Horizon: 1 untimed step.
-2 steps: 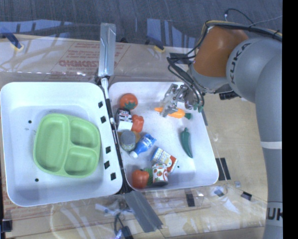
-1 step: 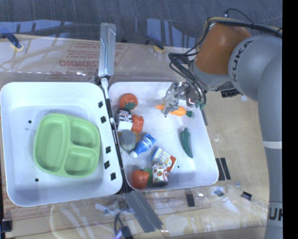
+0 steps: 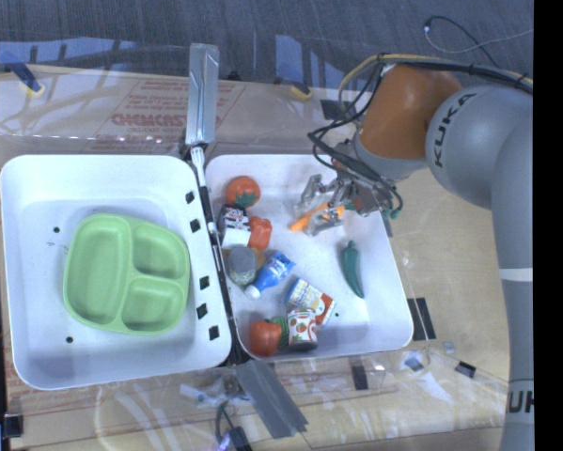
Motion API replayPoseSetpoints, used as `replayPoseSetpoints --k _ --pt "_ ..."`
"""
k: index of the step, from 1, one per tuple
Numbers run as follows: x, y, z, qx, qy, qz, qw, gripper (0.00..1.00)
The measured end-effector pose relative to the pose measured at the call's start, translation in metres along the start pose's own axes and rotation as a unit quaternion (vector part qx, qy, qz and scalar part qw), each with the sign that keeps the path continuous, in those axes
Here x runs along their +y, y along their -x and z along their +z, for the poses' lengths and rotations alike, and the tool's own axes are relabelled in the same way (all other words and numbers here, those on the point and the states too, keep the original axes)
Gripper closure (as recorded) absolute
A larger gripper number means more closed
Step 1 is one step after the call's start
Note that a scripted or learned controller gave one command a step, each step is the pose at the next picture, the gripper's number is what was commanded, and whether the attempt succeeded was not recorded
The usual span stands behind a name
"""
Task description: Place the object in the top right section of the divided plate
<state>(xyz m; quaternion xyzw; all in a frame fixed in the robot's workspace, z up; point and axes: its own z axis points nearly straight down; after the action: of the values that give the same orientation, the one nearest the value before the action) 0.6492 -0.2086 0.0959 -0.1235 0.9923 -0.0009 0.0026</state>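
Two bins, one green divided plate [image 3: 126, 272], no object delivered yet.

We note the gripper [image 3: 333, 198] low in the right bin [image 3: 380, 322], well right of the plate, its fingers closed on a small orange item [image 3: 311, 220], apparently the chosen object, gripped for lifting, we judge. The plate lies flat in the left bin [image 3: 27, 346], so its top right section faces up to receive it. Right of the plate a tomato [image 3: 242, 192], blue bottle [image 3: 271, 272] and green pepper [image 3: 352, 268] lie loose.
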Motion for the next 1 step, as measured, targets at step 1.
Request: replayPoseSetpoints --k 1 --pt "-0.003 0.0107 -0.0022 -0.002 -0.002 -0.119 0.9929 1.0"
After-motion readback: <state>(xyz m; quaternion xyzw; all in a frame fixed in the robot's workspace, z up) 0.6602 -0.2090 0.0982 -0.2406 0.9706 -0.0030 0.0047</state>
